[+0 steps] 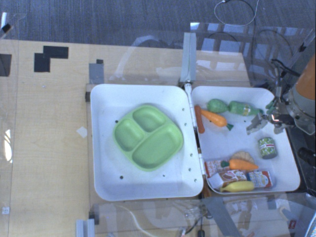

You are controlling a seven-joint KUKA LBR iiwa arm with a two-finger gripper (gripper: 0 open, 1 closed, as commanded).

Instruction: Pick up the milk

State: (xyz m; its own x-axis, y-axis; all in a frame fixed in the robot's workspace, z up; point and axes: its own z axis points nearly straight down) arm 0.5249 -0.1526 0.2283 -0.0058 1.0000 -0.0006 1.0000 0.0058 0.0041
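At right bin's (pixel 207 147) far edge, gripper (pixel 264 121): hovering, fingers spread, holding nothing.
Milk (pixel 261 179): untouched at near edge.
Left: descent, grasp, lift.

divided plate (pixel 148 138) in left bin (pixel 103 181), can (pixel 267 147) in right bin (pixel 291 179)
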